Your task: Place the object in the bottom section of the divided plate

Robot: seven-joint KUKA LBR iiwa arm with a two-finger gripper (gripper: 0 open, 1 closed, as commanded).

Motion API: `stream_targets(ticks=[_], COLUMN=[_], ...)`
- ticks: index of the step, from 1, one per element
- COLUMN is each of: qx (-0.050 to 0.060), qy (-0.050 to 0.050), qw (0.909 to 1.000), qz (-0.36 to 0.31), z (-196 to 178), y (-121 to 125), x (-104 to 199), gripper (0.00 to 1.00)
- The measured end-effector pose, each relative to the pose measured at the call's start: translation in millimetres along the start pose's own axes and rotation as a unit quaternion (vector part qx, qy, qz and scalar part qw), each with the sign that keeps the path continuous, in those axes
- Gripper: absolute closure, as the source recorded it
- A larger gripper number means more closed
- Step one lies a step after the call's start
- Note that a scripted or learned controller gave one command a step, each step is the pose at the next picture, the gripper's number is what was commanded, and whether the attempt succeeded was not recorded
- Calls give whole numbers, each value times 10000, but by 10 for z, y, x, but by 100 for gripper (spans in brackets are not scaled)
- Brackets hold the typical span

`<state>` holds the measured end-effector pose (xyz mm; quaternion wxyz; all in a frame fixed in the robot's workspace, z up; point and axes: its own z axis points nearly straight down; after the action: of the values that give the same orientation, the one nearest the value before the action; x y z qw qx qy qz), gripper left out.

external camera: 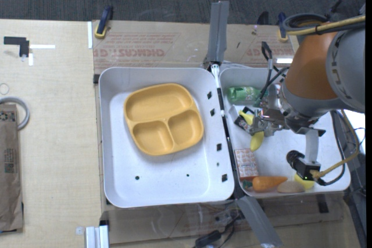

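A glossy yellow, banana-shaped plastic toy (256, 137) hangs clamped between the fingers of the arm's two-finger gripper (260, 122), right of the yellow three-section divided plate (164, 118).

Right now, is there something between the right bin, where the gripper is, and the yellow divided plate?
Yes: the raised walls where the two white bins meet. The gripper hovers by a yellow banana-like object; the yellow divided plate lies beyond them.
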<state>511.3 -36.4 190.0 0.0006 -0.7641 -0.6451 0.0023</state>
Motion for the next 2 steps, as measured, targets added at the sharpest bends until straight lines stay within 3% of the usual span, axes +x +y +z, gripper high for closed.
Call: stream_targets(ticks=[1,2], qx=[3,2], qy=[-1,-7], qw=[10000,9989], qz=[65,-470], z=[1,170], y=[-66,240], x=[923,1471], gripper=[100,100])
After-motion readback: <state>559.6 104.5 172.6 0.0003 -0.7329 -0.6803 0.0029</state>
